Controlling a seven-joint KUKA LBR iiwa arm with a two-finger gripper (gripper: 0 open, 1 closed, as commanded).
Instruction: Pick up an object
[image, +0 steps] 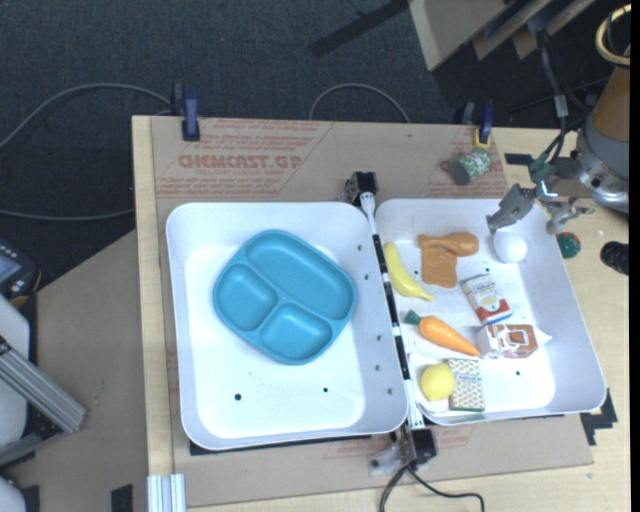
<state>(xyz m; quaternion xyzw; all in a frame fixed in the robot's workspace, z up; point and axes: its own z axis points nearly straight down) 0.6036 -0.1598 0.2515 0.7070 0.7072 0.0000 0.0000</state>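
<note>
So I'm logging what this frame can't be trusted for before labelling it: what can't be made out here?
- Claw, camera view: small and blurred at the right bin's far edge; its grip state is unreadable.
- White egg: just below the claw; contact unclear.
- Arm: cut off by the right edge.
- Small cartons: print too small to read.
- Lemon: partly hidden by the packet beside it.
</note>
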